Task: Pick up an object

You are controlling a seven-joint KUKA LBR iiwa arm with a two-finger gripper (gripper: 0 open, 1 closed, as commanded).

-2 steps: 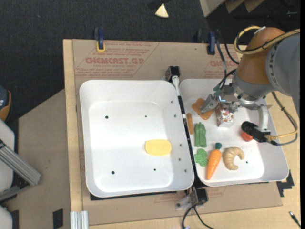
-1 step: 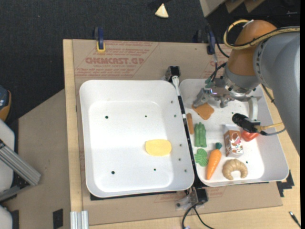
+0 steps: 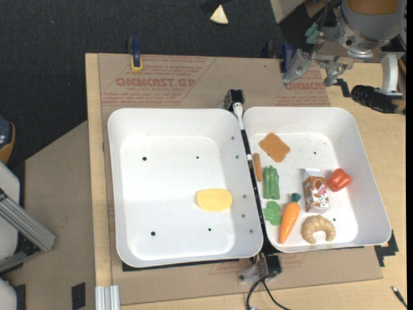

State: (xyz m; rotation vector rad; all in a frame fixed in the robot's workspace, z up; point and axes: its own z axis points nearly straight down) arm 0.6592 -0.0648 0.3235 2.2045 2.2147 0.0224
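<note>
Objects to pick: nothing is grabbed yet, so we'd call this the approach step, with everything lying in the two bins.
Left bin: smooth white plastic, shallow, rounded corners, a few dark dots on the floor. One thing in it, a yellow piece, a flat glossy oval towards the lower right of the bin.
Right bin: same white tray, touching the left one along a dark seam. This is where most of the stuff is.
Brown slab: flat, toast-coloured, rounded edges, near the top of the bin and apart from the rest.
Green pieces: a ribbed upright one with a bumpy one just below it, both close to the left wall.
Carrot: orange cone with a green cap, tilted, just beside the bumpy green piece.
Small box: a printed carton with hard edges.
Croissant: tan, curved, ridged, just below the box.
Red piece: shiny, roundish, just beside the box.
Gripper: hanging above the bench past the top edge of the right bin, with nothing between the fingers. We can't tell whether they're spread or pinched from this angle.
Next move, our guess: swing in over the right bin, pick a target and drop down. The brown slab looks easiest since it sits alone, while the box, croissant and red piece are crowded together.
</note>
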